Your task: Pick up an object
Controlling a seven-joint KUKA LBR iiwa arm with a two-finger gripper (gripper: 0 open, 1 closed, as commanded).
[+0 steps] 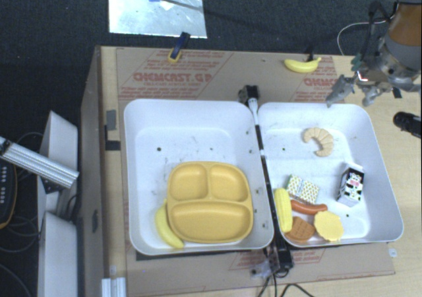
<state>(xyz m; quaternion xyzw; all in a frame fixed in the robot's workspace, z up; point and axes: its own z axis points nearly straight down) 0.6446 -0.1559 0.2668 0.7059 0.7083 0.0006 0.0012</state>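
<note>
I see my gripper [355,93] spread open with nothing in it, above the right bin's [382,157] far rim. The croissant [319,140] lies nearby inside that bin.

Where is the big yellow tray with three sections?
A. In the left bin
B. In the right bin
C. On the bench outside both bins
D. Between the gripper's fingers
A: the yellow tray lies in the left bin, with a banana tucked by its corner.
</note>
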